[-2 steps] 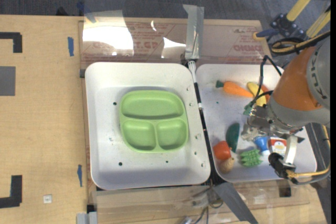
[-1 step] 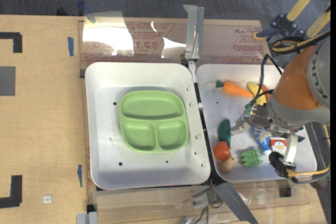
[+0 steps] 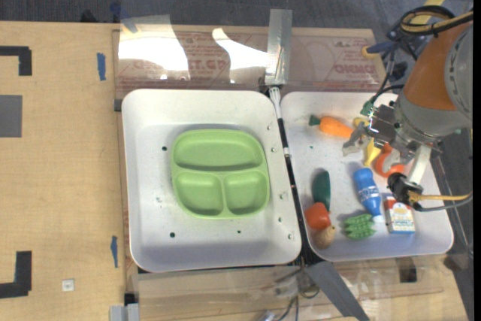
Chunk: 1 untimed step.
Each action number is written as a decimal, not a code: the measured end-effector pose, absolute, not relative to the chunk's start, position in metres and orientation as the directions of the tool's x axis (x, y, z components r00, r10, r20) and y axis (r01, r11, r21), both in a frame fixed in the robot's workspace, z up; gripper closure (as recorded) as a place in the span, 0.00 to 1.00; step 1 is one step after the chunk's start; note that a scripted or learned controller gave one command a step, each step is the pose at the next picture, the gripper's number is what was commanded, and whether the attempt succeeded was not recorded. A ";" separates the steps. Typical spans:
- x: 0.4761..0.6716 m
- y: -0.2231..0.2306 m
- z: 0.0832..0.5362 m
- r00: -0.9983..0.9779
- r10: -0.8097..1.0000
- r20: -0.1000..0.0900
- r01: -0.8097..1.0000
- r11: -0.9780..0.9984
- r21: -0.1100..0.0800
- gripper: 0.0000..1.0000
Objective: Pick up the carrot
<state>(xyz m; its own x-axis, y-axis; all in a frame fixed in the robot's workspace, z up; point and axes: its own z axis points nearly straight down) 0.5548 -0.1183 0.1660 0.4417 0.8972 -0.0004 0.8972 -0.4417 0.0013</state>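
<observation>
Carrot (image 3: 334, 126), orange with a green tip, lies near the back of the right bin (image 3: 443, 237), pointing toward the arm. The pincer (image 3: 361, 133) hangs just beside its thick end; whether it is wide or narrow I cannot tell, since the wrist blurs it. It looks like a light, stiff, smooth toy, perhaps slippery; taking hold across the orange middle seems the safest choice.

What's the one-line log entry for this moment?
target: carrot, right bin, lying free | gripper: beside carrot, low over bin | jaws: unclear | left bin: green tray
</observation>
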 end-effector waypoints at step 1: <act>0.601 -0.114 0.097 0.595 0.804 -0.001 0.804 -0.595 -0.002 0.00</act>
<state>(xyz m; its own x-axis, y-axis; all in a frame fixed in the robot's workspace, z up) 0.6014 -0.1140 0.0968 0.5951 0.8037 -0.0010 0.8037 -0.5951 -0.0019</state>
